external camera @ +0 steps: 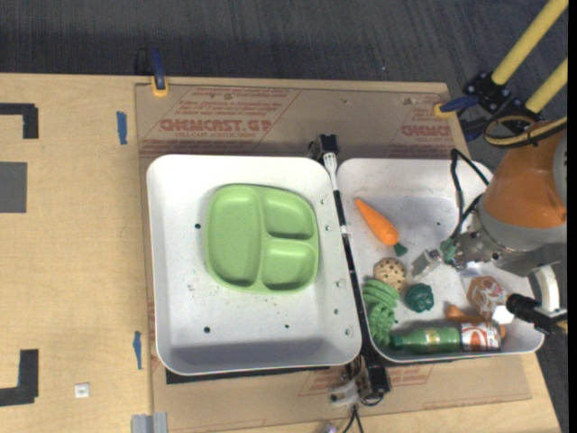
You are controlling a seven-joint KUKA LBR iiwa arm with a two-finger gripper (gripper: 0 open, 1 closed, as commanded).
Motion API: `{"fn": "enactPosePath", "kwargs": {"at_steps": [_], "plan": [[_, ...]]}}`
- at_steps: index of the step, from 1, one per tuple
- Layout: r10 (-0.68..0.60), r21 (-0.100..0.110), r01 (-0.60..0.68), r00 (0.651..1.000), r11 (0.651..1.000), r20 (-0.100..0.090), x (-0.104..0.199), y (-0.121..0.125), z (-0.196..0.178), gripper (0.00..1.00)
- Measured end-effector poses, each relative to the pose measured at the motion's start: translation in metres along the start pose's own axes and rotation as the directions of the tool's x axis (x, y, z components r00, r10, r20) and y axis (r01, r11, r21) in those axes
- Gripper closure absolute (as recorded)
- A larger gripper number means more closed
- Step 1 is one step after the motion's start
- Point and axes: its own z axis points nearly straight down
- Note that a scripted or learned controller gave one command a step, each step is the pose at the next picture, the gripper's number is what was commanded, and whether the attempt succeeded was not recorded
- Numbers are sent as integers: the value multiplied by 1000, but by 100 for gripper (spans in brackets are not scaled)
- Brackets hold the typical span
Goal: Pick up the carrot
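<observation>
1. Carrot first: the orange toy carrot with a green stub end [377, 222] lies flat on the floor of the right shallow white bin [407, 175], in its far-left part, close to the divide between the two bins.
2. Its long axis runs on a slant, the pointed orange tip toward far-left and the green stub toward near-right.
3. The grey arm with an orange band [527, 197] reaches in from the right, and its gripper [444, 253] hangs over the middle right of that bin, to the right of the carrot and apart from it.
4. Whether the fingers are spread or pressed together I cannot tell; they are small and dark, and nothing is seen between them.
5. Near the gripper lie a tan dotted ball [389, 271], a dark teal lump [418, 297], a green knotted rope toy [380, 307] and a green bottle with a red label [444, 336].
6. The left white bin [176, 269] holds a light green divided plate [263, 236].
7. Both bins sit on the tan board table [72, 242].
</observation>
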Motion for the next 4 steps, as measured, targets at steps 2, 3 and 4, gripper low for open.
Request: {"fn": "enactPosePath", "kwargs": {"at_steps": [2,3,4], "plan": [[91,27,-91,996,995,-5,13,125,5,0],[206,32,-206,979,978,2,10,128,5,0],[349,8,-349,937,937,9,11,130,13,0]]}}
